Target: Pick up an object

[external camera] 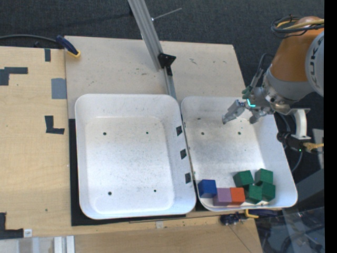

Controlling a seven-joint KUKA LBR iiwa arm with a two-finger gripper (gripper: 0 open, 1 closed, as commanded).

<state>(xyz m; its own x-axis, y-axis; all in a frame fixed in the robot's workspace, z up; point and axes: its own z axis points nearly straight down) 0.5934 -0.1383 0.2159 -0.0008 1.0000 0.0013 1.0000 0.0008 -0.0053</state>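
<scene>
Your gripper (243, 113) high in the right bin (221, 146), jaws apart and holding nothing, coloured blocks (239, 188) clustered well apart at the bin's near edge.

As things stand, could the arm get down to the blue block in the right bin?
Probably yes. The blue block sits at the cluster's left end with bare bin floor beside it, and nothing lies between it and the gripper.

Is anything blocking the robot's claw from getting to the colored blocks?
No, nothing visible. The gripper hovers over the far part of the right bin; bare floor lies between it and the blocks along the near wall.
</scene>
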